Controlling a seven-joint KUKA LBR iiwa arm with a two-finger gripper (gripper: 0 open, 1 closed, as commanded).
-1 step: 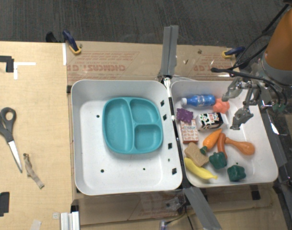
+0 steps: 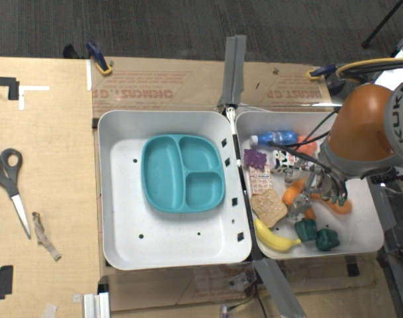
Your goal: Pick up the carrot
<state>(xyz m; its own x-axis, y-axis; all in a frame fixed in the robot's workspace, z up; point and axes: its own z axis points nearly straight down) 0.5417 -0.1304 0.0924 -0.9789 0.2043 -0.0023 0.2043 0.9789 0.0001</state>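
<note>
On the bench's far left lie scissors (image 2: 10, 181), well apart from the work. The left bin (image 2: 115, 244) carries a teal divided plate (image 2: 184, 173). In the right bin (image 2: 366, 240), from its left wall: a purple packet (image 2: 255, 158), a slice of bread (image 2: 270, 207) and a banana (image 2: 275, 237) at the near edge. The pincer (image 2: 306, 194) hangs over the bin's middle; whether it is open or closed cannot be told. The carrot (image 2: 337, 207) appears to lie just right of it, long axis roughly crosswise, partly hidden by the wrist. An orange piece (image 2: 293, 195) touches the pincer's left side, and green pieces (image 2: 315, 234) crowd the near edge, likely to confuse a grasp.
</note>
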